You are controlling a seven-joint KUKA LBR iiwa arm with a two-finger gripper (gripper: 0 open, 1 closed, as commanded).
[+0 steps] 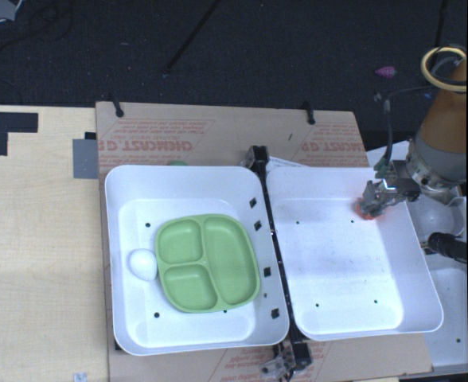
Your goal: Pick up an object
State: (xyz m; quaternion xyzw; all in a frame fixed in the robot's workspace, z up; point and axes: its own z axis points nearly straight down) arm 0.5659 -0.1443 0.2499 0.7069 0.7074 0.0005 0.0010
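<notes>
Reaching in from the right of the frame, the gripper is lowered onto a small red object at the right bin's upper right; its grip cannot be told.

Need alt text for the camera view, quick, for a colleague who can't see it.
The gripper sits low at the right bin's far right edge, over something small and reddish. The left bin holds a green divided plate with a white ball beside it.

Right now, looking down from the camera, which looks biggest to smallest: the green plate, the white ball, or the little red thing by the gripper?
1. Green plate, by far.
2. White ball.
3. Red thing; the gripper partly hides it, so this one is unsure.
</notes>
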